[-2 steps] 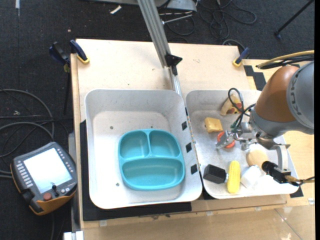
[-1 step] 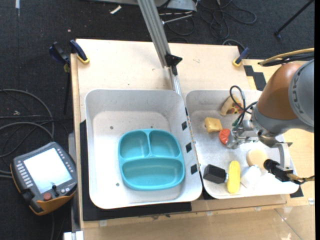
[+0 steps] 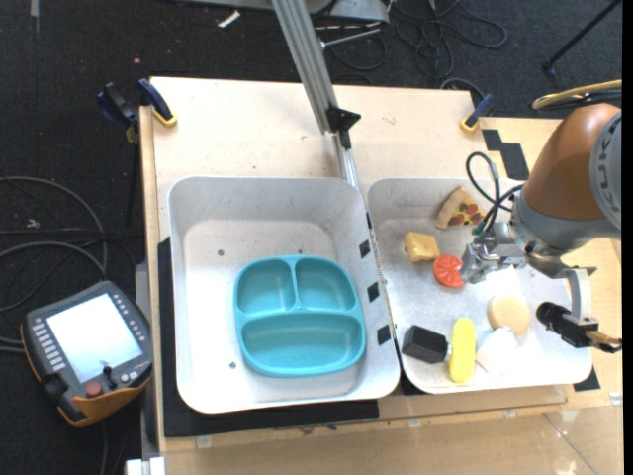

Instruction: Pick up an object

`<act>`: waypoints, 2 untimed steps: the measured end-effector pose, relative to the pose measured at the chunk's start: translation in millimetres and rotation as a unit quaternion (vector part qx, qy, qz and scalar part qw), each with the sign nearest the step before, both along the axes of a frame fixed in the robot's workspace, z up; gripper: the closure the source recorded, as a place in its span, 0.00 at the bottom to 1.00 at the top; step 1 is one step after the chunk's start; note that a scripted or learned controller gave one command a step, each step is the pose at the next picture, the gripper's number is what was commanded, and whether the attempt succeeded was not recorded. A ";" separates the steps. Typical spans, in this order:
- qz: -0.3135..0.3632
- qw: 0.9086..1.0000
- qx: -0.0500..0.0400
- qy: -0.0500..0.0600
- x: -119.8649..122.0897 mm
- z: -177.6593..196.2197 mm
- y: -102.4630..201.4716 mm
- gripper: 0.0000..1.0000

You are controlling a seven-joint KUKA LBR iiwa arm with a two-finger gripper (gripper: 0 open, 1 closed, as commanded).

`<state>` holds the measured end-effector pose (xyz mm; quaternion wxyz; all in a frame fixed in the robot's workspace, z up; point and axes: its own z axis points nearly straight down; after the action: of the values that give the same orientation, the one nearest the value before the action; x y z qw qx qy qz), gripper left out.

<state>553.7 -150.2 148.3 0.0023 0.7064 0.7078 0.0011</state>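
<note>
you couldn't tell from this angle whether the gripper (image 3: pixel 482 262) was spread or clamped; the wrist hid that end. it sat low in the right bin (image 3: pixel 396 198), just beside the red tomato-like piece (image 3: pixel 449 272) and prob. touching its right side, tho contact wasn't clear.

no single target was set, so any toy in that bin counted: yellow cheese wedge (image 3: pixel 420 246) left of the tool, pizza slice (image 3: pixel 458 207) above it, tan round piece (image 3: pixel 508 313) below, then yellow banana-like piece (image 3: pixel 462 349) and black block (image 3: pixel 423 343) near the front rim.

risks as i judged them: the red piece was round and smooth, so an off-centre squeeze could've popped it sideways into the cheese. the items were crowded, so the tool could've nudged a neighbour instead. the left bin (image 3: pixel 183 265) w/ the teal divided tray (image 3: pixel 297 317) was well apart, no issue there.
</note>
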 end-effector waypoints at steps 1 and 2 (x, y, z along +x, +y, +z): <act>0.000 1.000 0.000 -0.001 0.7 63.9 -0.3 1.00; 0.000 1.000 0.000 0.002 1.2 61.9 -0.1 1.00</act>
<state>554.9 -150.3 210.1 0.0006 0.7063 0.7079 0.0001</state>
